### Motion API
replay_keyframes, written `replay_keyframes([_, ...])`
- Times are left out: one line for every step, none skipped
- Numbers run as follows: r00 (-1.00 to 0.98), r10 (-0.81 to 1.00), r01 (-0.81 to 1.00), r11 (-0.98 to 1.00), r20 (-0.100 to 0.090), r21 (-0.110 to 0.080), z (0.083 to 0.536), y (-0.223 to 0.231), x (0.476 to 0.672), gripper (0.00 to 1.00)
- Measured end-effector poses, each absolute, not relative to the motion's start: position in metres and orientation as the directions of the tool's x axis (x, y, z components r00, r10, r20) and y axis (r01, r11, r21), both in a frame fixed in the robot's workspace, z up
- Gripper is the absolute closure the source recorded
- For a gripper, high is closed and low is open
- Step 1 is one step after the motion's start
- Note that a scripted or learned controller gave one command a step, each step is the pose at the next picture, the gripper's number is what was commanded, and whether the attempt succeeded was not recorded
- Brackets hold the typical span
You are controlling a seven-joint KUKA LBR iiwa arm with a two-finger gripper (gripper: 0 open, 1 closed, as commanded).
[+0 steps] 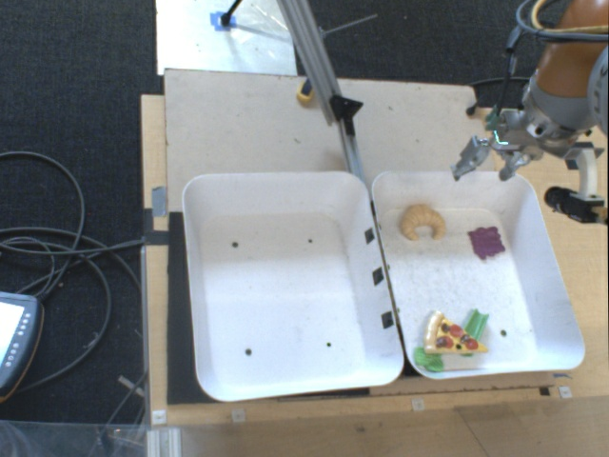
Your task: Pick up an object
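Observation:
The right bin point(547, 255) holds three toys. A tan croissant point(422, 222) lies near its back left, a purple grape bunch point(486, 242) sits to the right of it, and a pizza slice point(452, 335) with a green leafy piece point(475, 322) rests at the front. My gripper point(490, 160) hangs above the bin's back rim, up and to the right of the croissant. Its two fingers are spread apart with nothing between them.
The left bin point(195, 255) stands beside the right one, sharing a divider edge marked with black tape point(378, 276). A metal pole point(319, 55) slants across the back board. Cables and a tablet point(17, 336) lie on the floor at left.

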State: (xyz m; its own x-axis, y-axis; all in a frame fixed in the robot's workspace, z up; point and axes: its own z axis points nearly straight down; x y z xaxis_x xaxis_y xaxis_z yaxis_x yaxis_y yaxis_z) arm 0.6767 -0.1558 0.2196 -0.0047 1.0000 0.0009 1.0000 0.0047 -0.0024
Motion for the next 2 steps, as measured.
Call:
replay_keyframes([-0.007, 1.0, 1.0, 0.007, -0.001, 0.002, 0.223, -0.156, 0.678, 0.0])
replay_keyframes([-0.006, 1.0, 1.0, 0.006, 0.0, -0.001, 0.18, -0.151, 0.681, 0.0])
